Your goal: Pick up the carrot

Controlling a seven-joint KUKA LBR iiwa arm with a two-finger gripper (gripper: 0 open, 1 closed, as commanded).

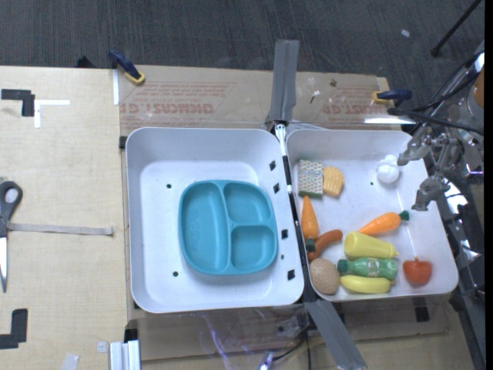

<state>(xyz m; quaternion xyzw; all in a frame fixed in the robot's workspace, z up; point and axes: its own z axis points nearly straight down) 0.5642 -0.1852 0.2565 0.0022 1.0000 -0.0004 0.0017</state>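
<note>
Carrot first: the small orange plastic carrot with a green tip (pixel 381 223) lies in the right-hand shallow white bin (pixel 362 139), toward that bin's right side, tilted with its green end pointing up and to the right. Just below it sits a pale yellow plastic pepper-like piece (pixel 370 246), and under that a green plastic bottle-shaped toy (pixel 370 267) and a yellow plastic banana (pixel 365 284), stacked close along the bin's near edge. A red plastic tomato (pixel 417 272) is in the near right corner, a tan egg-shaped potato (pixel 324 276) toward the near left. Beside the dividing wall lies a second, plumper orange carrot-like piece (pixel 309 217), with a reddish-orange sausage shape (pixel 328 240) just beside its lower end. A checked cracker and yellow wafer (pixel 320 179) rest further back, and a small white ball (pixel 387 173) near the back right.

The metal two-finger hand (pixel 422 177) hangs over the right rim of this bin, near the carrot's green tip but apart from it; its two fingers stand spread, with nothing between them.

The left-hand shallow white bin (pixel 146 230) holds a teal three-compartment plastic plate (pixel 229 227). On the light wooden desk (pixel 54 284) at far left lie grey-handled scissors (pixel 6 214).
</note>
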